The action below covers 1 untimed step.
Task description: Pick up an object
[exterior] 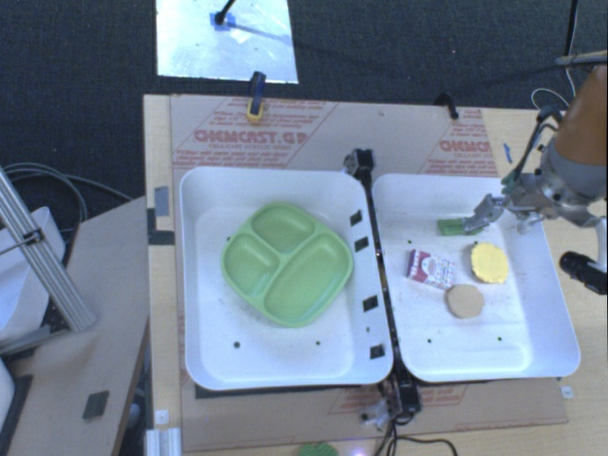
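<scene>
My gripper point(502, 219) hangs over the back of the right bin point(532, 354), open, with nothing between its fingers. Its left fingertip point(478, 218) is right beside a small green block point(452, 225) that lies on the bin floor. A yellow round piece point(489, 262) sits just below the gripper. Left of it lies a red and white packet point(430, 268). A tan disc point(465, 301) rests nearer the front.
The left bin point(204, 350) holds a green divided plate point(287, 264). A ridge with black clips point(370, 283) separates the two bins. The arm point(579, 150) comes in from the right, above the right bin's far corner.
</scene>
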Tool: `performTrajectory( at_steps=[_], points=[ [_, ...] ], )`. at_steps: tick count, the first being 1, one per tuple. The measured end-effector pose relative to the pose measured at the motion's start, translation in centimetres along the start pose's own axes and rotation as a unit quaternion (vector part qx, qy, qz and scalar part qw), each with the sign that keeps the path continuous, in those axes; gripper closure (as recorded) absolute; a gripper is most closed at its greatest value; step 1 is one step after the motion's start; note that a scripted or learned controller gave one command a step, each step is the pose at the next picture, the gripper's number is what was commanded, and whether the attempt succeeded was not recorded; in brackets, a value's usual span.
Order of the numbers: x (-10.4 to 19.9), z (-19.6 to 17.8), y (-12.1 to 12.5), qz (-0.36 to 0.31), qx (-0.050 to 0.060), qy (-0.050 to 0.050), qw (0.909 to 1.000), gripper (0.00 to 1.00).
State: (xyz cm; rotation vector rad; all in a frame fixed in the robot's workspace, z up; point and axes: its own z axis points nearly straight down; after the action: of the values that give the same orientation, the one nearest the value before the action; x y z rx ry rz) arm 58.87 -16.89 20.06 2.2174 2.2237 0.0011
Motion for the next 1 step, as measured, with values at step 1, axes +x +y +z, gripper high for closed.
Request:
performTrajectory(
  at_steps=[1],
  points=[
    [-1.25,11.72,-1.18,0.003,-0.002,0.001,1.0000,0.00]
  ],
)
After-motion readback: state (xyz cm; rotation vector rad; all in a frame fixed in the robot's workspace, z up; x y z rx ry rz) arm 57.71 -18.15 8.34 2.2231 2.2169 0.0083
